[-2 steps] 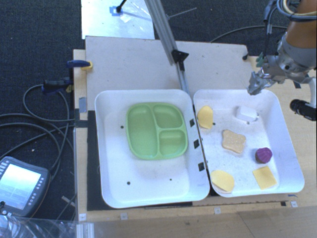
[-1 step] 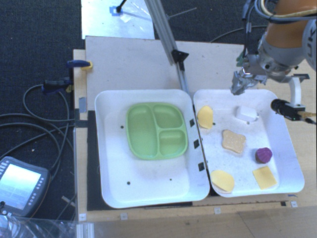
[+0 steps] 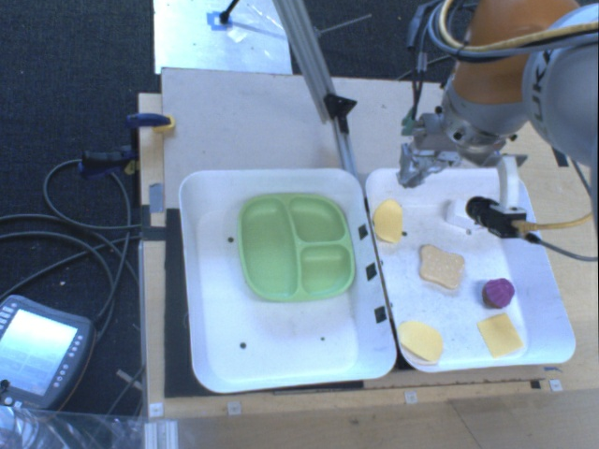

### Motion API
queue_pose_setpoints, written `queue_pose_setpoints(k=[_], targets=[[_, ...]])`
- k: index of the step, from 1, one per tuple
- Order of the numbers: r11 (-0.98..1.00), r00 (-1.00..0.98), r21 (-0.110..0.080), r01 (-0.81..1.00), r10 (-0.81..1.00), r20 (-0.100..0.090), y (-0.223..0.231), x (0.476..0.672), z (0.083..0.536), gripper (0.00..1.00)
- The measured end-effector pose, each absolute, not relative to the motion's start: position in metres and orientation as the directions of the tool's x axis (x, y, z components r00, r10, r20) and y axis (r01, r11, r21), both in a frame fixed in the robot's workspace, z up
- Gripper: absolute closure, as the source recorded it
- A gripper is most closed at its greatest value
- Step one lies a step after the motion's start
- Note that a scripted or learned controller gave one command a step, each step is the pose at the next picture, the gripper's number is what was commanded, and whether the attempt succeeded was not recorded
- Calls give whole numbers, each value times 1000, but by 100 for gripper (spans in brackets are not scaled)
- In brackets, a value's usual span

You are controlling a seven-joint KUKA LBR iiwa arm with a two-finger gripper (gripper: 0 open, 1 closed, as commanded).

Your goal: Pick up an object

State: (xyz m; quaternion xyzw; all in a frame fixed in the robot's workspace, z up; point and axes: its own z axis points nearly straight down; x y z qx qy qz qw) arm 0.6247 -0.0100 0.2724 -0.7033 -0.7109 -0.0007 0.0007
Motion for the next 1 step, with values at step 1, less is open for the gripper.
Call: queue_pose_setpoints(k=[1], targets=[[11,-11,1,1000,1000,3,53,626,266,100]])
